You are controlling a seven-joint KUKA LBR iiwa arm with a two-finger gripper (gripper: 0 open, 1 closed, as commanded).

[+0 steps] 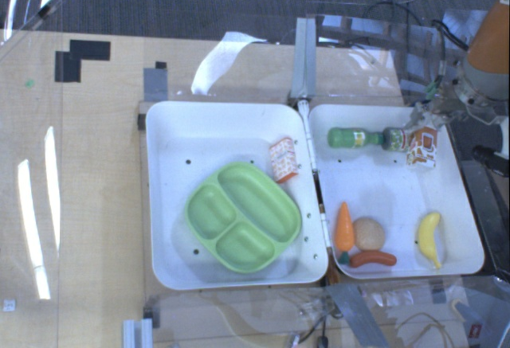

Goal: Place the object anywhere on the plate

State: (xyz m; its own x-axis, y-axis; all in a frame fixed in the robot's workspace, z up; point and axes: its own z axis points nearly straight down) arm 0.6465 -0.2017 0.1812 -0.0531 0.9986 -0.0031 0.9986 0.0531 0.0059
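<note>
- Left bin (163, 179) holds the plate (243, 216). The plate is green, has three wells, and lies flat with nothing on it.
- Right bin (398, 195), to the right of the plate, holds the loose items.
- The arm (488, 60) comes in far right of the plate and above it in the view. The gripper (422, 119) sits at the top edge of a carton (422, 147). I cannot tell whether the gripper is open or closed, or whether it has hold of anything.
- Bottle (362, 138), green, lies on its side between plate and carton, its cap end touching or nearly touching the carton.
- The carton is probably the thing to move, since the gripper is on it. It lies well right of the plate, in the right bin's far corner.
- Handling, as a judgement: the carton looks light, thin-walled and crushable. Its printed faces may be slick. Take it across the two broad flat sides near the middle, with a gentle squeeze. The bottle crowds its plate-side edge.
- A second small carton (283, 159) leans just beside the plate's upper right rim.
- Banana (430, 239) and carrot (343, 227) lie right of the plate, out of the way.
</note>
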